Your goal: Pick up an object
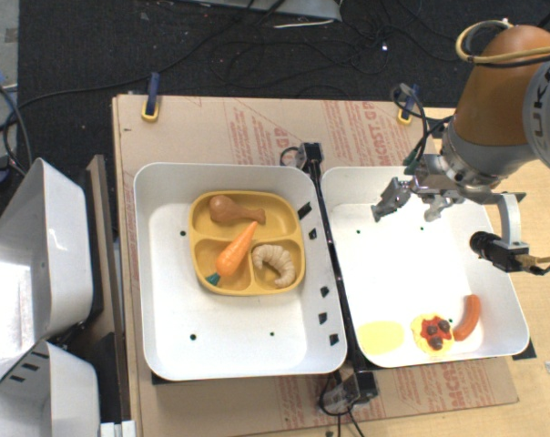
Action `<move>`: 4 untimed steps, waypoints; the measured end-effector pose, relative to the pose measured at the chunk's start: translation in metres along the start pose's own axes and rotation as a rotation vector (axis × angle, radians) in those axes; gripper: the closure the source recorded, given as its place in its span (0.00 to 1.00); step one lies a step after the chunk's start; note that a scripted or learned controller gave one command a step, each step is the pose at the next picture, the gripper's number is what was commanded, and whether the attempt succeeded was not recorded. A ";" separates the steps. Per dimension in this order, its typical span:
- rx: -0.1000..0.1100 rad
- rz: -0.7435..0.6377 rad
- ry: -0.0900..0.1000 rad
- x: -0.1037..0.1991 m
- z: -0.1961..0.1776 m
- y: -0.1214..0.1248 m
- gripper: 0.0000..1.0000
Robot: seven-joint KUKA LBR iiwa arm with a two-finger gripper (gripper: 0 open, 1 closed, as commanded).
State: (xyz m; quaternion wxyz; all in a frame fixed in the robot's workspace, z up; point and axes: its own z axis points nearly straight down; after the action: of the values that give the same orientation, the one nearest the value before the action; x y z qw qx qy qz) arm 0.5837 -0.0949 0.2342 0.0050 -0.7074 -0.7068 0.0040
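**Operator:** How far along are we?

**Observer:** You're at the start, as far as I can judge. The gripper (410, 202) hangs over the upper part of the right bin (384, 271), fingers spread apart with nothing between them. Nothing is lifted yet; the whole pick is left to do.

**Operator:** Where are the objects?

**Observer:** In your right bin, along its near edge: a toy sausage (468, 317), a small red-and-dark pizza slice (432, 330) just beside it, and a flat yellow disc (381, 337). All sit well apart from the gripper. In the left bin (166, 326) you have a yellow divided plate (202, 212) holding a drumstick (235, 210), a carrot (237, 250) and a shrimp (276, 263), one per compartment.

**Operator:** Any writing?

**Observer:** Red print on the cardboard sheet (248, 126) under the bins, upside down to you and too faint to read surely. The arm shows letters at the frame's edge, cut off.
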 end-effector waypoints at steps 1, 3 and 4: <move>-0.012 -0.002 -0.001 0.000 -0.007 0.002 0.00; -0.008 0.000 -0.001 -0.002 0.082 0.007 0.00; -0.008 0.001 -0.001 -0.002 0.136 0.007 0.00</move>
State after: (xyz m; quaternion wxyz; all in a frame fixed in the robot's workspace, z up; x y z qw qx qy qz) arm 0.5889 -0.0965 0.0985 0.0020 -0.7077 -0.7065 0.0016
